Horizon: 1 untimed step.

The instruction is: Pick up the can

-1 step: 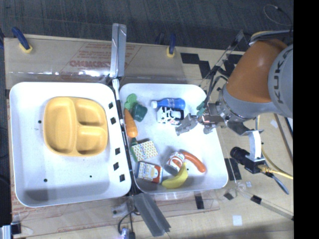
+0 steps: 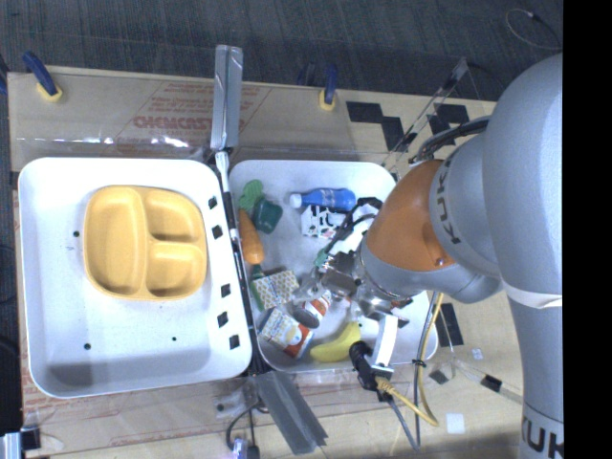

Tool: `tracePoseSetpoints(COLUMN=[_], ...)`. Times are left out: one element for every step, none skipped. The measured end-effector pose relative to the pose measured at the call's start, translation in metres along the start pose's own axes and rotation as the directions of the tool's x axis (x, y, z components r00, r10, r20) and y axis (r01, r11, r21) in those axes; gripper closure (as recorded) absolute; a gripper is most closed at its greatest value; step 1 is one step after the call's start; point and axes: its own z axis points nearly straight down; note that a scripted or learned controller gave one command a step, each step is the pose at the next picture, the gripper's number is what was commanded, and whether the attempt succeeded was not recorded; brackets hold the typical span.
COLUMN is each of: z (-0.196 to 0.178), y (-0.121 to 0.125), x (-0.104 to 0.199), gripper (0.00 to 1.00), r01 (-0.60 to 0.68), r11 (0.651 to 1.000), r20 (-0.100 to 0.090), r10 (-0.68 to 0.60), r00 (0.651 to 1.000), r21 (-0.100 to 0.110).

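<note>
Grey arm (image 2: 521,208) with orange band (image 2: 406,223) reaches in from the right over the right bin (image 2: 287,172), covering much of its right half. Left bin (image 2: 38,285) holds a yellow divided tray (image 2: 143,240) near its centre. In the right bin: blue bottle (image 2: 325,199) by the far edge, green object (image 2: 258,208) in the far left corner, orange object (image 2: 251,242) along the left wall, banana (image 2: 337,345) at the near edge, carton (image 2: 282,330) in the near left corner. Can (image 2: 317,306) lies tilted mid-bin toward the near edge, touching the carton. Gripper (image 2: 330,280) sits right above the can, can't tell if claw is wide or narrow
</note>
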Motion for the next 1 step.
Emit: tracePoseSetpoints(z=[-0.0149], y=[0.0418], x=[0.0452], gripper=[0.00], r01=[0.108], r11=[0.994], r20=[0.000], r10=[-0.108], r00=[0.994], r21=[-0.003])
